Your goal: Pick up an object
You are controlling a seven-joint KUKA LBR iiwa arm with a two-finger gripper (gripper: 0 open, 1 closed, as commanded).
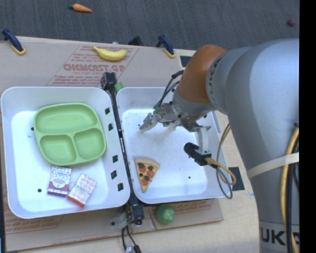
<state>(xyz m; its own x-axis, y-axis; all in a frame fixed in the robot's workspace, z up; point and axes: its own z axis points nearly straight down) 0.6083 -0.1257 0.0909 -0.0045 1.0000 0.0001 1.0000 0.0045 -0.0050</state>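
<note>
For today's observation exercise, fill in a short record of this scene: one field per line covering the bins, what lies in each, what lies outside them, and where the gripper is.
left bin: green tray, two packets
right bin: pizza slice
on cardboard behind bins: banana
on cardboard in front of bins: green ball
on floor: carrot
gripper: over the right bin's far part, nothing seen between its fingers
arm: enters from the right

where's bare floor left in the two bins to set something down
Right bin: bare along its left wall above the pizza slice, and to the slice's right. Its upper right is crowded by the gripper. Left bin: the green tray and two packets fill most, leaving the lower left corner.
</note>
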